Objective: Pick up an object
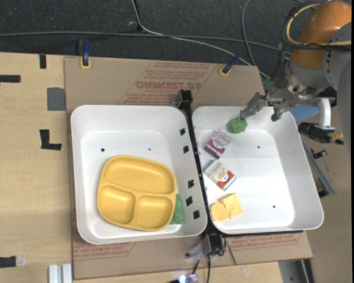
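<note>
Approach phase, nothing grabbed. Gripper [263, 108] hangs over the right bin's [295, 214] far edge, fingers spread, nothing between them. Nearest pick: green lump [237, 125] just left of the fingertips, in the far part of that bin. Purple packet [218, 142], card [219, 174] and yellow piece [226, 207] run toward the near edge (all close to the divider). Next move, my guess: shift left, descend, straddle the lump. Left bin [85, 158] holds a yellow tray [135, 191]; a green thing [177, 210] is half hidden behind it, can't identify.
</note>
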Motion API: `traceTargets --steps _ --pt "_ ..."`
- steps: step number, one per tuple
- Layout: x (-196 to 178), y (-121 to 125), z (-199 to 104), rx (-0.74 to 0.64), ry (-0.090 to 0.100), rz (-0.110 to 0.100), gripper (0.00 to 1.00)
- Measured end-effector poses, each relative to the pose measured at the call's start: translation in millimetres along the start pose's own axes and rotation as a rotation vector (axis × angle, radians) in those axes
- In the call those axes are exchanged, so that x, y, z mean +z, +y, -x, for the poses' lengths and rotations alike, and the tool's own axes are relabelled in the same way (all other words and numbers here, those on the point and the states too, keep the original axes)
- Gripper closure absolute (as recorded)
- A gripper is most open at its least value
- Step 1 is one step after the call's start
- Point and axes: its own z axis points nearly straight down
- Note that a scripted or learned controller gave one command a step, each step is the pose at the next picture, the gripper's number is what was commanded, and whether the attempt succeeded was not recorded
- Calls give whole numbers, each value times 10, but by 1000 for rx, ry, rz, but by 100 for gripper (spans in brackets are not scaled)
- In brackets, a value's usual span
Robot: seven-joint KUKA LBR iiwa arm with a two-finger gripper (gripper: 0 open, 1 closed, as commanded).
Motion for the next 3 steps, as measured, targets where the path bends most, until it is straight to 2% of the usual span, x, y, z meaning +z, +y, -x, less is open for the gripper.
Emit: traceTargets --steps 1,3 --pt "-106 29 -7 -3 -2 15 0" --pt "796 -50 57 -4 -3 12 0"
